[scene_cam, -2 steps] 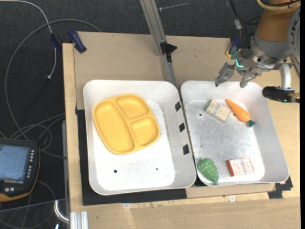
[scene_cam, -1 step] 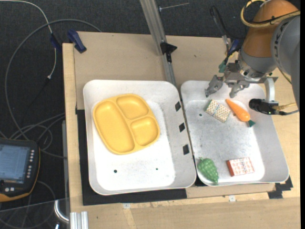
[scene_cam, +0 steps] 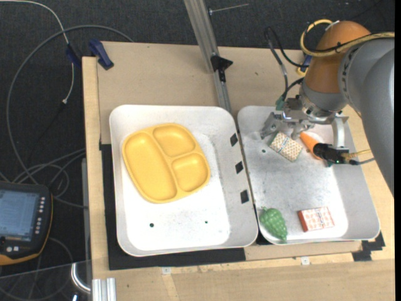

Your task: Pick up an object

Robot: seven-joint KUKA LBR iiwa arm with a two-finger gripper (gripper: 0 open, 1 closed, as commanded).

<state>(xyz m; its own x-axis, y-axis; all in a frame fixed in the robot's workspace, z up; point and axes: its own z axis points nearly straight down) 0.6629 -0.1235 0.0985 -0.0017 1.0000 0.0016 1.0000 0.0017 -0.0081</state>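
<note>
Camera view from above catches the fingers [scene_cam: 283, 129] low over the far end of the right bin [scene_cam: 351, 187], spread apart around nothing, their tips just above a small checkered block [scene_cam: 287, 147] that lies tilted on the bin floor. An orange carrot-like piece [scene_cam: 309, 141] sits just beside the block on its right, close enough to get nudged. The block looks like the nearest thing to pick, so a good grasp would centre the fingers across its narrow sides, come straight down, and close before lifting, keeping clear of the orange piece and the bin's back wall. Nearer the front of the same bin lie a green bumpy toy [scene_cam: 273, 222] against the rim and a red patterned box [scene_cam: 315, 218], well apart from the arm. The left bin [scene_cam: 125, 231] holds a yellow divided tray [scene_cam: 165, 162]. Both bins rest on the desk [scene_cam: 156, 68]. Any print on the red box is too small to read, and no brand shows anywhere.
</note>
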